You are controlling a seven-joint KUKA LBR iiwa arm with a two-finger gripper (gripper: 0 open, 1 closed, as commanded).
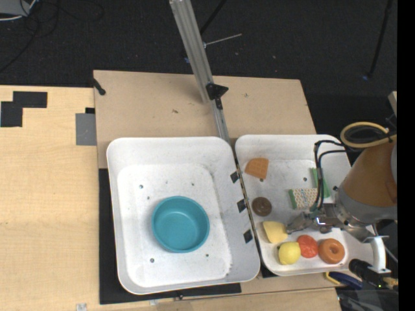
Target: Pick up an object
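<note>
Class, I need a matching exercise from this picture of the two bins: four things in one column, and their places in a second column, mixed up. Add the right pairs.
Things:
1. teal bowl
2. orange wedge
3. brown disc
4. orange ring

Places:
A. right bin, near its front right corner
B. left bin, toward the front
C. right bin, back left part
D. right bin, by its left wall, about halfway back

Pairs: 1-B, 2-C, 3-D, 4-A

Glossy teal plastic bowl, matt white plastic bins, pale wooden bench
</note>
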